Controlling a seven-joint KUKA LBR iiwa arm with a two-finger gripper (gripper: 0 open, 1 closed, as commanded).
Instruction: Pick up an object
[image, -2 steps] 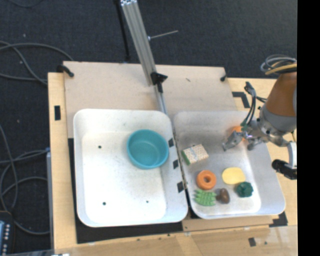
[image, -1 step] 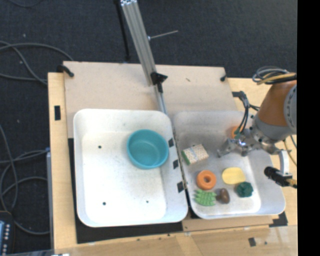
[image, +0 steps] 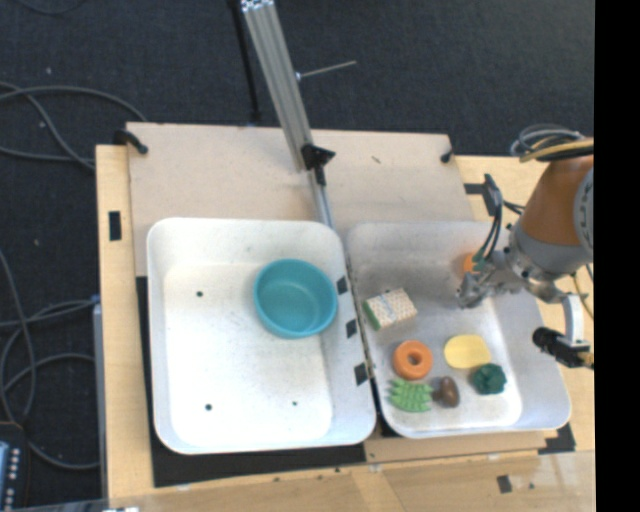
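Note:
The right bin (image: 420, 250) holds a small pale box with a green side (image: 389, 308), an orange ring (image: 412, 359), a yellow flat piece (image: 467, 351), a dark green lump (image: 488, 379), a brown piece (image: 446, 391) and a light green ridged piece (image: 409, 397). A blue bowl (image: 295, 297) sits in the left bin (image: 200, 330). My gripper (image: 472, 290) hangs low over the right bin's right side, above the yellow piece. A small orange thing (image: 468, 263) shows just beside the gripper's body.
A slanted aluminium post (image: 285, 90) rises from the back of the bench between the bins. The arm's orange band (image: 555, 205) and cables lie at the right edge. Cables trail on the dark floor at the left.

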